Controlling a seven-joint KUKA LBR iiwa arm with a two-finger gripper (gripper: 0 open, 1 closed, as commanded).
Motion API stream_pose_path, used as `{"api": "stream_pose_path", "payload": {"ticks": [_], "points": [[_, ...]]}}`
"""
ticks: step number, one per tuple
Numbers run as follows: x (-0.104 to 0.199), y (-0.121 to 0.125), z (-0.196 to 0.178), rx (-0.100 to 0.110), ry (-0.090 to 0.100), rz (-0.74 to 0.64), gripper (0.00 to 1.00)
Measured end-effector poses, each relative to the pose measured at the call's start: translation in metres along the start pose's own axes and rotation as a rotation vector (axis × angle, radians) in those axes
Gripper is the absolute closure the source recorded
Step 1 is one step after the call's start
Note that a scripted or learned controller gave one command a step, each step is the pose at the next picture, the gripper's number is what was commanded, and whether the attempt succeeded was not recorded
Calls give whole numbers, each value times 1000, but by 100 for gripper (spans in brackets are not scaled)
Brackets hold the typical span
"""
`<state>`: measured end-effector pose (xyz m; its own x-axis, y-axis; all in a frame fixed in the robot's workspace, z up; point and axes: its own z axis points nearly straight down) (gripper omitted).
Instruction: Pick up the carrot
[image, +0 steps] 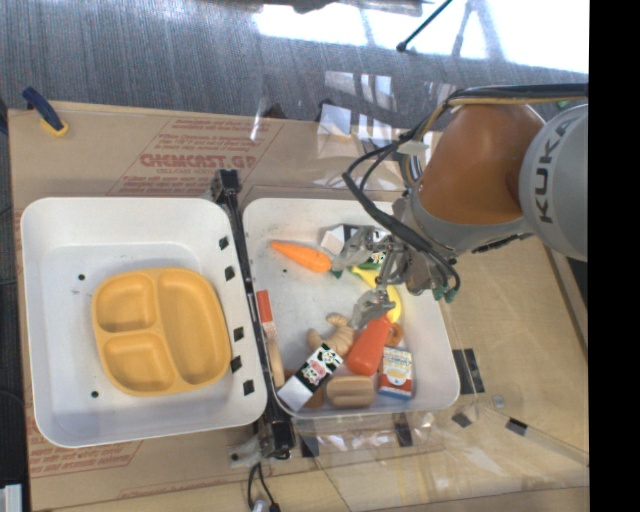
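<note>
Carrot (302, 257) lies loose at 11 o'clock in the right bin (437, 318), not yet picked; gripper (377, 297) hovers near its 4 o'clock, apparently released and grasping nothing.

Bright daylight glare washes out the floor (420, 25) at twelve o'clock; both white bins evenly lit, shadows soft, focus slightly soft

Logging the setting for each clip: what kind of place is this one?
Most likely a robotics lab bench set up for pick trials, not a kitchen. A KUKA arm reaches over two white bins on a cardboard-covered bench; the right bin holds toy food, including a carrot, and the left a yellow divided plate.
</note>
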<state>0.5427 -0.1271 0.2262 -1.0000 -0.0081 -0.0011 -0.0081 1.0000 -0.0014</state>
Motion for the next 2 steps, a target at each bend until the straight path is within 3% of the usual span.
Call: {"api": "stream_pose_path", "payload": {"ticks": [1, 2], "points": [[-63, -16, 117, -5, 11, -91, 0], [-84, -47, 133, 0, -1, 263, 0]]}}
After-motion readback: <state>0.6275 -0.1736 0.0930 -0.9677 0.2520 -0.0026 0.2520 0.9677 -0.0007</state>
